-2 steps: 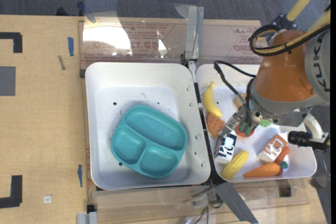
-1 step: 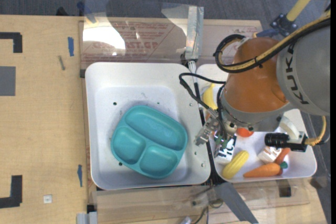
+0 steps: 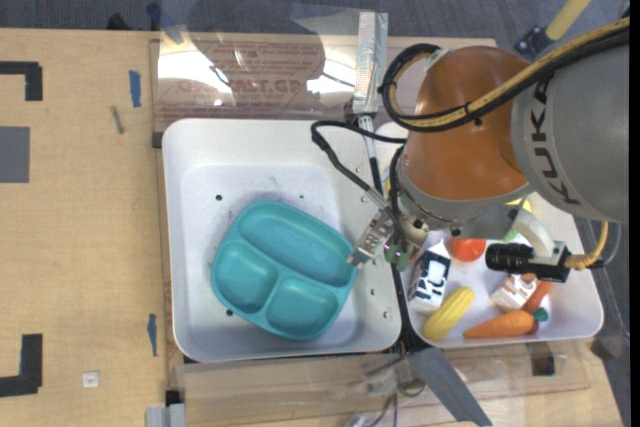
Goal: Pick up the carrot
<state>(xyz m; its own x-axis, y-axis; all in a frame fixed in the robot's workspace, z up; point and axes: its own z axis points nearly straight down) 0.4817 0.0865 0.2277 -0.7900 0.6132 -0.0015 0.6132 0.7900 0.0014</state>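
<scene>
Carrot (image 3: 500, 324) lies near in the right bin (image 3: 590, 317), beside a yellow corn (image 3: 448, 311); the gripper (image 3: 375, 241), width I cannot tell, hangs by the plate (image 3: 285, 267) at the left bin's (image 3: 190, 215) right edge; closing here would miss, and crowding risks grabbing the corn

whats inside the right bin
The right bin holds a carrot, a yellow toy and a black-and-white packet, all along its near side. The arm covers its far part, so whatever lies there is hidden.
</scene>
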